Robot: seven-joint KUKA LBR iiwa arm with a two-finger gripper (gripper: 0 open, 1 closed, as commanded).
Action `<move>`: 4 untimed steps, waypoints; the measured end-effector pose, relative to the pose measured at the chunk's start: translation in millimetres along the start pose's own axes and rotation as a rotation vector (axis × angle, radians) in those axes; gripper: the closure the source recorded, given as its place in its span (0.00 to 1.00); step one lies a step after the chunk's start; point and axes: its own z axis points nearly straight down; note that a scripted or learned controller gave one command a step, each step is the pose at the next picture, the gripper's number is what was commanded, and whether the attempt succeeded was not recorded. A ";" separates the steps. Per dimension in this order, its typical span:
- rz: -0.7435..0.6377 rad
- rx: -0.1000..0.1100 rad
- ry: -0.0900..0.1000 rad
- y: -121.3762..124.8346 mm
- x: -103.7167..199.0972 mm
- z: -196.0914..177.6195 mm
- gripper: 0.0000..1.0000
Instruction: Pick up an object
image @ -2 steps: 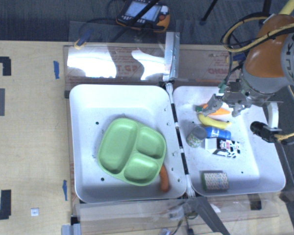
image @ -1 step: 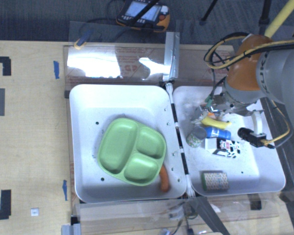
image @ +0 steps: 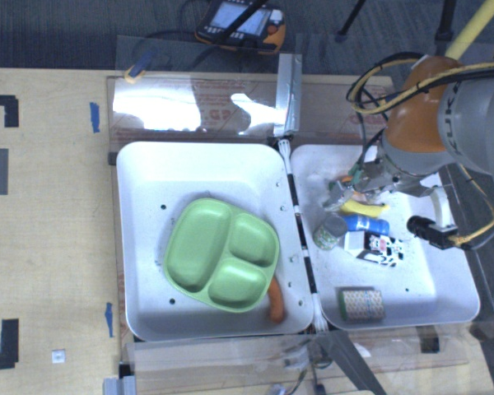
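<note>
Arm [image: 469, 130] reaches in from the right over the right bin [image: 457, 299], likely lining up a grab. Left bin [image: 140, 179] holds a green divided plate [image: 222, 253] with a carrot [image: 275, 299] touching its lower right edge. Gripper [image: 350, 189] is low at the clutter: yellow item [image: 364, 209], glass jar [image: 329, 234], printed card [image: 382, 248]. Grip state: cannot tell. Mesh sponge [image: 361, 303] sits apart, easier target.

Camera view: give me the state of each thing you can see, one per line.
green divided plate: lying flat in left bin
carrot: beside plate's edge
tool: low over right bin
yellow object: lying by tool
patterned block: lying apart, near front wall
</note>
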 end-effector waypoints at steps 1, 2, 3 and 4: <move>-0.106 -0.008 -0.002 7.6 -20.5 18.8 0.00; -0.013 -0.002 -0.002 8.4 38.8 -77.4 0.00; 0.020 0.000 -0.001 8.6 -8.0 -20.6 0.00; 0.036 -0.002 -0.001 18.0 -14.8 16.0 0.00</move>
